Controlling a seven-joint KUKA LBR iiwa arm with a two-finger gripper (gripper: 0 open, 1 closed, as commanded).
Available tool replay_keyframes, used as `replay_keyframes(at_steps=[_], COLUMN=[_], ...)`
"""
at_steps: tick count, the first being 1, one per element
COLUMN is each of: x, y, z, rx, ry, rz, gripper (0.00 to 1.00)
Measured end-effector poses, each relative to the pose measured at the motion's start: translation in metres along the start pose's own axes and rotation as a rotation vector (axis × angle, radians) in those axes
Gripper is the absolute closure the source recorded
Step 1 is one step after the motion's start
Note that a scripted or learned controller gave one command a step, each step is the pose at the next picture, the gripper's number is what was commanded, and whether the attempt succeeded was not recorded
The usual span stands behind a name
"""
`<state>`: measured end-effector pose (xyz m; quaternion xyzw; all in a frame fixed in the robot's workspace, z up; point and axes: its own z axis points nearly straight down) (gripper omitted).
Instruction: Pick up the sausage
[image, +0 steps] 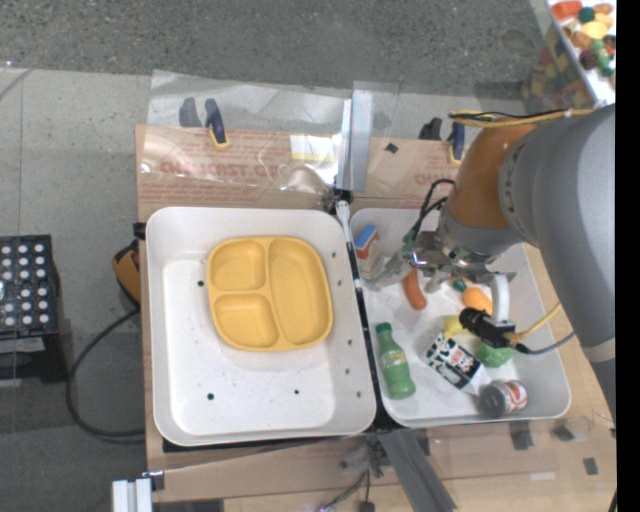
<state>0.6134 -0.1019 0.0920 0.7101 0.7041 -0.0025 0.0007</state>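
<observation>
Sausage (413, 291): a short, stubby link, orange-red, smooth, with rounded ends; it lies in the right bin (540, 400), in that bin's upper middle part, slanting slightly from upper left to lower right.
Hand (420, 268): hangs right over the sausage's upper end, at the tip of the grey arm (560, 200) with its orange band; whether it is released or clenched I cannot tell, as the wrist hides its tips, and I cannot tell whether it touches the sausage.
Right bin, other things: a green bottle (395, 362) with a green cap near the left wall; a small black-and-white packet (452, 360) just right of the bottle; a can (503, 398) on its side near the lower right corner; a small orange thing (478, 298) just right of the sausage; a green thing (493, 352) below that; a blue-and-red item (366, 238) near the upper left corner.
Left bin (180, 400): holds a yellow tray (270, 292) with three compartments, lying flat in the upper middle.
Table (250, 165): carries both bins side by side, with clear plastic sheet behind them.
Distance: the yellow tray is well apart from the sausage, in the other bin.
</observation>
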Motion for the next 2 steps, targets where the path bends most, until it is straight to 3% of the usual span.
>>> replay_keyframes(at_steps=[1,2], x=[-0.001,0.044], y=[0.0,0.017], z=[-0.009,-0.128], rx=[0.001,-0.004], ry=[-0.001,0.003], rz=[0.002,-0.097], gripper=[1.0,1.0])
